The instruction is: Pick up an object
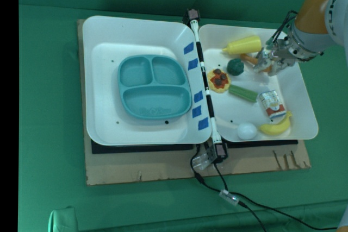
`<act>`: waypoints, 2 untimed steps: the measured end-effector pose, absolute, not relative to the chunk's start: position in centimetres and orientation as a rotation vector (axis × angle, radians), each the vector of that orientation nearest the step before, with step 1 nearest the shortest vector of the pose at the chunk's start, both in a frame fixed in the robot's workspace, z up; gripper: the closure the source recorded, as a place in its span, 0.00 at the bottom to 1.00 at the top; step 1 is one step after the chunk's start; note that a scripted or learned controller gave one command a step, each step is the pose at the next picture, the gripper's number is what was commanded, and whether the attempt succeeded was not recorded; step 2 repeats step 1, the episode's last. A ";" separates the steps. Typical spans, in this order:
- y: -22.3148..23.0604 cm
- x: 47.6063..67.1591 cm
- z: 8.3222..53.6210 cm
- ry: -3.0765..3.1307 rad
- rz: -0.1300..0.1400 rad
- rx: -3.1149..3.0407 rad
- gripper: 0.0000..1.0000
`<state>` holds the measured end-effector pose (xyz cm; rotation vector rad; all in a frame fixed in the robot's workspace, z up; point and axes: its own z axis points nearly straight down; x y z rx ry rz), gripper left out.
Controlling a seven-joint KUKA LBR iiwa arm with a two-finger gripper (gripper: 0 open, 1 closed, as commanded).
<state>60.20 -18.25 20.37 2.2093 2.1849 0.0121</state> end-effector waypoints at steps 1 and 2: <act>-14.1 56.2 33.0 2.204 0.008 2.217 1.00; -14.1 56.2 33.0 2.204 0.008 2.217 1.00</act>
